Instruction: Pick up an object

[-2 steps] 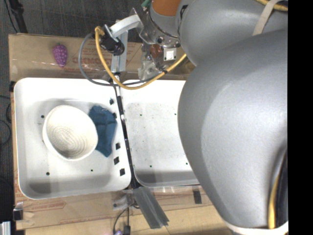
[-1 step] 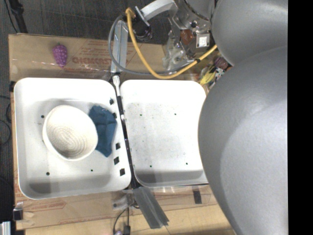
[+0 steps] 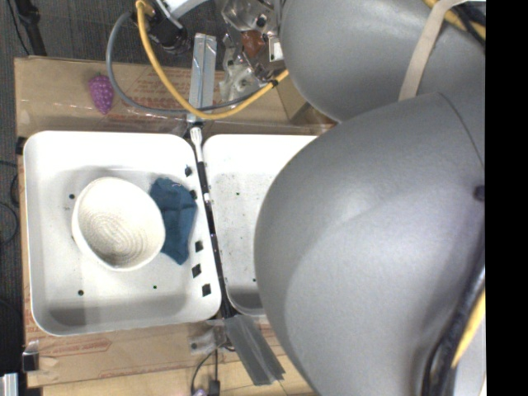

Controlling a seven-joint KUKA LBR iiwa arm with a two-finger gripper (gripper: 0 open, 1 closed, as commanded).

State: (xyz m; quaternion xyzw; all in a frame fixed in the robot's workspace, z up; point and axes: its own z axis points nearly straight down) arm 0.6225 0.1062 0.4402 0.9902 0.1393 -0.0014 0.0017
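Gripper (image 3: 247,56) above the bins' far edge, away from the cream cap (image 3: 120,223).

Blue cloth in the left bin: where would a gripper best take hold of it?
Probably the blue cloth's right half, pinched from straight above. It lies crumpled and low, its left edge touches the white woven hat, and the right side lies on bare bin floor.

The arm (image 3: 388,221) bulks over most of the right bin (image 3: 239,188), leaving a bare strip by the divider. In the left bin (image 3: 49,155), a cream bowl (image 3: 120,221) and blue cloth (image 3: 175,217) (touching each other) crowd the middle; its edges lie open.
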